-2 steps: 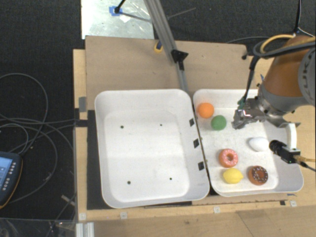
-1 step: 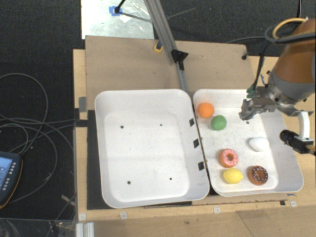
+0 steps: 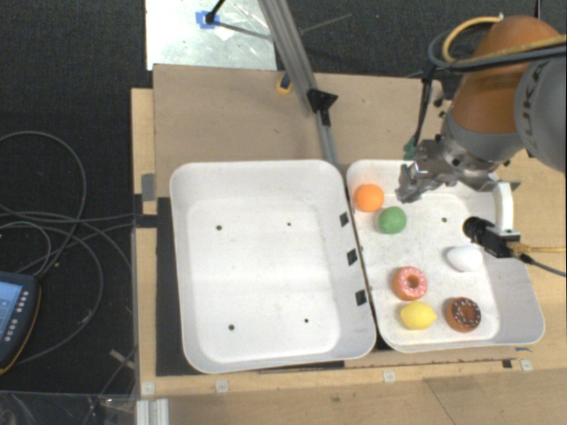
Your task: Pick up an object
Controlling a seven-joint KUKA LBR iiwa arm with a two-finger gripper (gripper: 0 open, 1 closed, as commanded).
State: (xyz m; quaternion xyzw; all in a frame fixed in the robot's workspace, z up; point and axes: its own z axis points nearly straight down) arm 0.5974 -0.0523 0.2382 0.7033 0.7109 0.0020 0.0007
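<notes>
From my remote station, the overhead camera shows the grey arm (image 3: 523, 87) reaching in from the right, its orange band bulging above the wrist, with the gripper (image 3: 409, 187) hanging over the back left part of the right bin (image 3: 518, 312). The jaws are too dark and tangled against the wrist hardware for me to tell whether they stand apart or together, and I see nothing between them. Just beside the gripper lie an orange ball (image 3: 368, 197) and, in front of it, a green ball (image 3: 392, 220); further forward sit a pink frosted doughnut (image 3: 409, 282), a yellow lemon (image 3: 418, 315), a chocolate doughnut (image 3: 462, 313) and a white egg-shaped object (image 3: 463, 258). A black fitting (image 3: 483, 233) on the arm's white bracket overlaps the bin near the white object, and the arm's upper links are cut off at the frame's right edge. The left bin (image 3: 266, 268) sits alongside, joined by dark clips. Both rest on a brown bench (image 3: 230, 113); a grey pole (image 3: 292, 42) slants across its back, loose cables (image 3: 53, 228) trail over the dark floor at left, and a handheld pendant (image 3: 13, 312) pokes in at the left edge.
</notes>
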